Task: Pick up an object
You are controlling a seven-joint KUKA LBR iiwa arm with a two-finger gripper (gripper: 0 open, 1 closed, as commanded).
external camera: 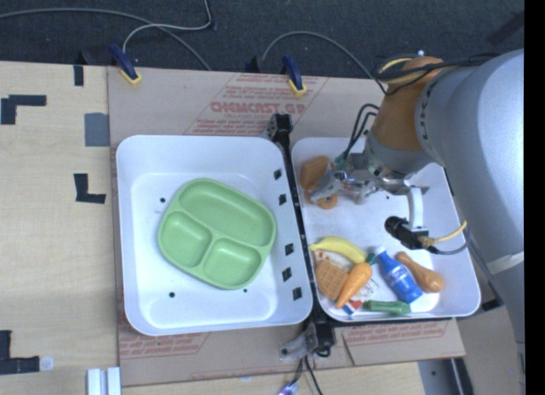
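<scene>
A thick grey arm point(490, 138) is filling the frame's right side, an orange band point(398, 117) is ringing its wrist, and black and yellow cables point(426, 240) are looping nearby.

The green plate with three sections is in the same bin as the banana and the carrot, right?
Not quite. The camera view shows the green plate alone in the left bin. The banana and carrot lie in the right bin.
</scene>
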